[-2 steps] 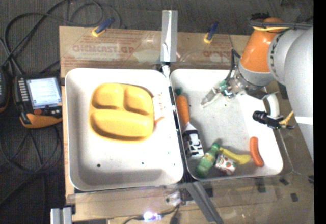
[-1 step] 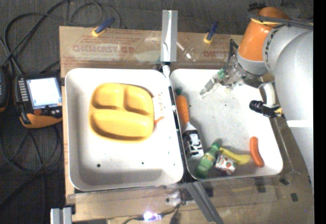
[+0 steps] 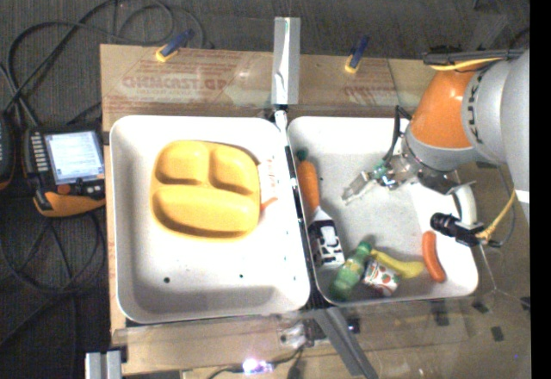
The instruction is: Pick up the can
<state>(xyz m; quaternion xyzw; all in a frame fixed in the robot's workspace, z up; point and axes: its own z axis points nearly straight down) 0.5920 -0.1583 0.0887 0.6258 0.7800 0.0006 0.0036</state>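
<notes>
Where the right bin point(image 3: 387, 132) meets its near wall lies the can point(image 3: 380, 276): small, tipped on its side, red-and-white label, touching a green bottle point(image 3: 350, 270) and banana point(image 3: 399, 264). Gripper point(image 3: 362, 186): well above the can, fingers slightly parted, holding nothing.

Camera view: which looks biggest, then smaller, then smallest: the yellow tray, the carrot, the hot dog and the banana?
1. Yellow tray, biggest by far.
2. Carrot.
3. Banana and hot dog look about alike, and the banana is partly hidden, so I won't rank those two.
</notes>
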